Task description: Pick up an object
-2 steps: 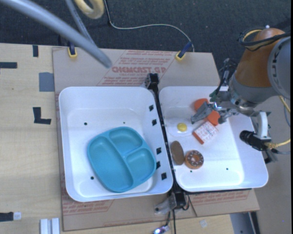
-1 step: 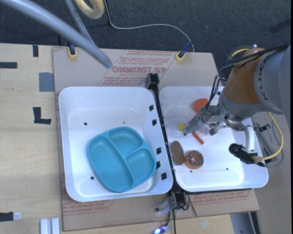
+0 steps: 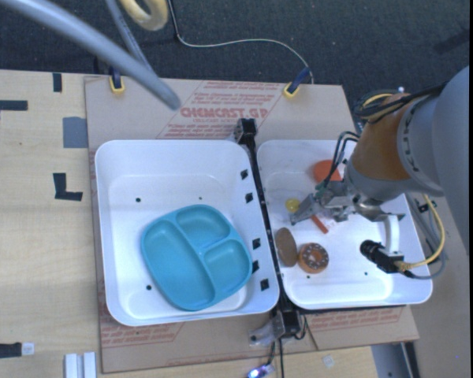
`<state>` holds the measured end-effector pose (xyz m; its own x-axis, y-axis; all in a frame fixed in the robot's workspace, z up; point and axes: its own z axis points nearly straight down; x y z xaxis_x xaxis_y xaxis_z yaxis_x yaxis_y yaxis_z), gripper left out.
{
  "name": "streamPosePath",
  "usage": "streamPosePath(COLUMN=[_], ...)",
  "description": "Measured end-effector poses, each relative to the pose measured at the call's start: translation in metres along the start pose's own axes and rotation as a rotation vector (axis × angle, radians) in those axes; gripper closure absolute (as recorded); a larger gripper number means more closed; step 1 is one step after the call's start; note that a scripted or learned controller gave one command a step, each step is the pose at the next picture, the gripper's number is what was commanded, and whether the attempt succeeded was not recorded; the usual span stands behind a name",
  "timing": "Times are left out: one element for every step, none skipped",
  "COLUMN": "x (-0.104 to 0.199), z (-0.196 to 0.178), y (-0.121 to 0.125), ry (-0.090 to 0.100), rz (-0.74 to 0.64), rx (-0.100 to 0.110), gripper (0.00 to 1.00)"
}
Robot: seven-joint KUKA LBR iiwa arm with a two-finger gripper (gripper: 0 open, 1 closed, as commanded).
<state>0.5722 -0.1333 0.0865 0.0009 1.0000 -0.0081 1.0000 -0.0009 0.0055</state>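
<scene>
Claw (image 3: pixel 306 209) low in right bin (image 3: pixel 378 294), grip state unclear, cardboard (image 3: pixel 221 109) lettering "CHEMCAST".

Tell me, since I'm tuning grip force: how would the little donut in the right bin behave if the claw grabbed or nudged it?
The donut lies flat, so it probably won't roll unless tipped on edge. It looks like a small toy, likely light and apt to slide on the smooth right bin. The brown oval piece sits close beside it, so a nudge could shift both.

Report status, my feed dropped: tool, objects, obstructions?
Tool low in right bin, grip unclear. Donut, brown piece lie free below it. Blue tray in left bin.
</scene>
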Motion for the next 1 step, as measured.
streamPosePath(x=[0.0005], z=[-0.0149], y=[0.0031], ry=[0.0], rz=[-0.001], rx=[-0.008], gripper=[1.0])
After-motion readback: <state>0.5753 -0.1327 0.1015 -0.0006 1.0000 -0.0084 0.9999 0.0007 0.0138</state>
